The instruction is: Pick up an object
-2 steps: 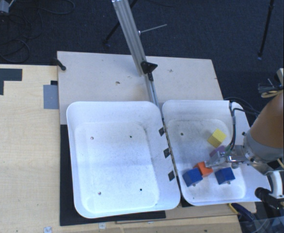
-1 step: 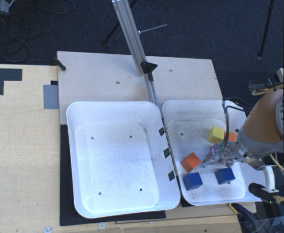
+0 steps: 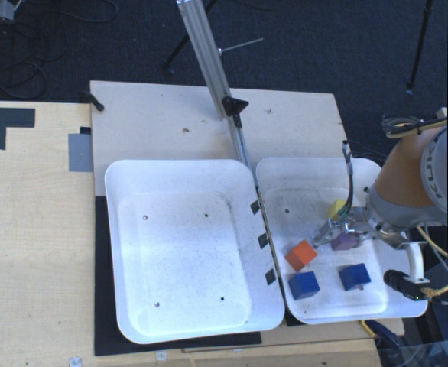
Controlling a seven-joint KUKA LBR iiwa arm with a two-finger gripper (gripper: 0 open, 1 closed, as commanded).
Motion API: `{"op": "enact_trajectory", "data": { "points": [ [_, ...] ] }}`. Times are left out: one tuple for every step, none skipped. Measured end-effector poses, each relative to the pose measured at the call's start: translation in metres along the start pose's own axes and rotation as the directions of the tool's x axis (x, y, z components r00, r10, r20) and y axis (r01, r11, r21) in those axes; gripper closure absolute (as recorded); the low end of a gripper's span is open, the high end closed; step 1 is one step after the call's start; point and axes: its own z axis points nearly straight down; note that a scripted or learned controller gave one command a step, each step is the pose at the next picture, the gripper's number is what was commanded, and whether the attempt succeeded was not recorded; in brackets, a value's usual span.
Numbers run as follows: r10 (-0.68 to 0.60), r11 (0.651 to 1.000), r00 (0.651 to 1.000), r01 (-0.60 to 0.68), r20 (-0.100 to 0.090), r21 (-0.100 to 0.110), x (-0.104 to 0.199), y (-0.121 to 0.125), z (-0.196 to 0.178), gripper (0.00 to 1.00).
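Down in the right bin [image 3: 316,176], the gripper [image 3: 337,234] sits low among the loose pieces, the grey arm [image 3: 419,178] reaching in from the right. Whether it is released or clenched cannot be told — the metal tip blurs into what lies under it.

2 things crowd that tip. A purple object [image 3: 347,241] lies touching or just under it, on the side toward the wrist, and a yellow object [image 3: 337,207] sits just beside it, toward the bin's far wall. Neither is visibly clasped, so nothing can be called held.

Further off, an orange block [image 3: 301,255] rests near the divider between the 2 bins, turned at a slant to the bin walls, with 2 blue cubes — one [image 3: 304,285] close below it, the other [image 3: 355,277] toward the near right corner. The left bin [image 3: 180,251] carries only dark specks.

Judging by position, the purple object is the likeliest target: it lies nearest the tip, almost beneath it, so a closing squeeze and a lift would probably serve better than a sideways reach. Its shape is too blurred to give a long axis.
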Motion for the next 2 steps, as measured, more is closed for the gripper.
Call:
{"op": "enact_trajectory", "data": {
  "points": [
    [-0.001,1.0,1.0,0.001,0.0,0.002,0.0,-0.001,-0.01,1.0],
    [-0.003,1.0,1.0,0.003,-0.005,0.009,0.069,-0.064,-0.014,1.0]
  ]
}}
